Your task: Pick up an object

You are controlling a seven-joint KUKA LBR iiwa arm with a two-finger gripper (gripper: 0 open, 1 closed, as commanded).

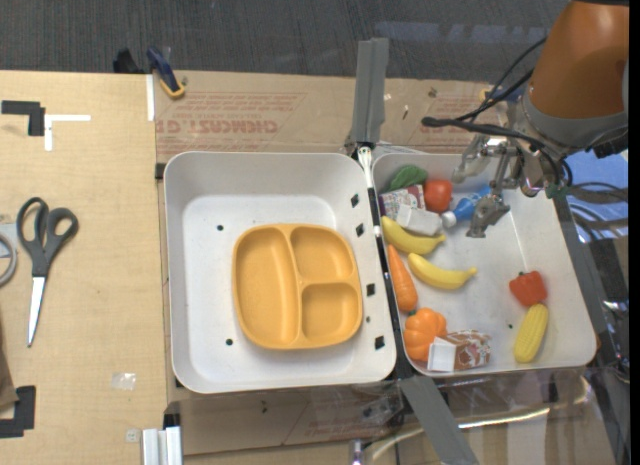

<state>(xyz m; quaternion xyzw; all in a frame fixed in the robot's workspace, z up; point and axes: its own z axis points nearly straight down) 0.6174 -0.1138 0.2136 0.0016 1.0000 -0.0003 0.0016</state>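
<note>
Biggest thing going is the left bin, well off to the pincer's left, with an orange divided plate sitting in it. The right bin is the one the pincer hangs over, near its far end. Can't tell if it's clenched or released. Two bananas lie just below-left of it, a carrot further that way, corn and a red pepper below it, a tomato just left.
</note>
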